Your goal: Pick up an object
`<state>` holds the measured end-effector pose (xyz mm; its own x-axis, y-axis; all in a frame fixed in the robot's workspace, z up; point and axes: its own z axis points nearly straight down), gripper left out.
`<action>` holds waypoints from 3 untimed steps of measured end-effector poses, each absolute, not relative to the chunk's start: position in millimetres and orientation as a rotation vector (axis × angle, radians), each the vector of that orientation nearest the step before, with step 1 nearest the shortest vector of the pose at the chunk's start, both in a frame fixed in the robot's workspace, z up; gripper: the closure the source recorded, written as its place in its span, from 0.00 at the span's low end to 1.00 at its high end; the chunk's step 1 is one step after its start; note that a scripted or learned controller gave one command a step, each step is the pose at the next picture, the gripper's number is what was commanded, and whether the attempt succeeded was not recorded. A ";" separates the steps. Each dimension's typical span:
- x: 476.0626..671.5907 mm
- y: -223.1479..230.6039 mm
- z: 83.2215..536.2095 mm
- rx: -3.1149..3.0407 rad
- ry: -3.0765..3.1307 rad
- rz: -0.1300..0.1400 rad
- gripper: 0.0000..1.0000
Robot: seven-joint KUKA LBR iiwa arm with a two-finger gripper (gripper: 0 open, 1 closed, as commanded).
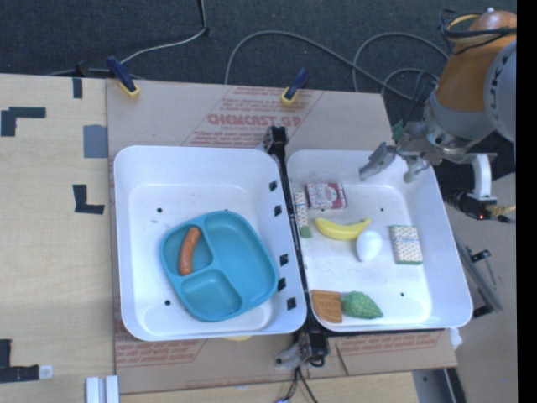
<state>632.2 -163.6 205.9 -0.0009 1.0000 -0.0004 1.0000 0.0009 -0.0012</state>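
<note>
Nearest, a ridged cracker (pixel 327 306) touches bumpy green broccoli (pixel 362 305) in the right bin (pixel 436 225). Beyond lie a smooth white egg (pixel 368 246), a curved banana (pixel 341 227) and a small carton (pixel 325 196). My claw (pixel 393 167) hangs spread and unladen over the bin's far rim.

**Grey arm, orange band**

The arm (pixel 480 74) is a rounded grey body with a broad orange band above the wrist and an orange cap at its top. Thin dark cables loop around that cap. Below the band sits a grey metal wrist block, and from it spring the pincer's (pixel 394 164) two slim grey fingers (pixel 375 163).
</note>
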 end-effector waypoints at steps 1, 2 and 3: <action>651.7 -137.4 119.0 -2.218 -2.220 0.004 0.00; 660.6 -101.9 87.3 -2.221 -2.226 -0.005 0.00; 627.2 -117.2 86.4 -2.223 -2.225 -0.001 0.00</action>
